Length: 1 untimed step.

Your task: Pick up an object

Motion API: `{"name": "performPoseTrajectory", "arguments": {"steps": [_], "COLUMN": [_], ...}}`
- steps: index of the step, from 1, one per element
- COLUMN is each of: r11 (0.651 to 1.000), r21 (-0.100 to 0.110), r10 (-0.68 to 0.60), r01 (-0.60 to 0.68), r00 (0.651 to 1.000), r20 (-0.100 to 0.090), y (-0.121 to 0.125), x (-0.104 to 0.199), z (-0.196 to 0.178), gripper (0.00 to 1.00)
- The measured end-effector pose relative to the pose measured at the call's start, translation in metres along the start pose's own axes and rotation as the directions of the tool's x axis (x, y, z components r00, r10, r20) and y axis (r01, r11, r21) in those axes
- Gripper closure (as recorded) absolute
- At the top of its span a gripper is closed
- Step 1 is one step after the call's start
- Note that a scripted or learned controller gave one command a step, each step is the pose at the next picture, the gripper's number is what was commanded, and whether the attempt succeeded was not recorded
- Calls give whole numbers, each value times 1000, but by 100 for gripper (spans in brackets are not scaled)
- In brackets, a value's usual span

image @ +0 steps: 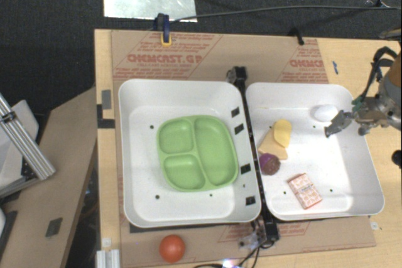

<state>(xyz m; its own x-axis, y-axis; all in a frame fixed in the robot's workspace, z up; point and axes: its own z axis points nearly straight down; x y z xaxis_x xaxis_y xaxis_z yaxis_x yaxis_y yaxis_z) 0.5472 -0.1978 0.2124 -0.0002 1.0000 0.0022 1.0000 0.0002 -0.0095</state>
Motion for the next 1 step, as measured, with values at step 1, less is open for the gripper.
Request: {"name": "performPoseTrajectory", "arguments": {"steps": [1], "r11": [1000], "r21": [-11], "r10": [-3], "r01": [3], "r00": [1000], "r20": [3], "y": [3], "x": [0], "z": [-6], "gripper": [0]}}
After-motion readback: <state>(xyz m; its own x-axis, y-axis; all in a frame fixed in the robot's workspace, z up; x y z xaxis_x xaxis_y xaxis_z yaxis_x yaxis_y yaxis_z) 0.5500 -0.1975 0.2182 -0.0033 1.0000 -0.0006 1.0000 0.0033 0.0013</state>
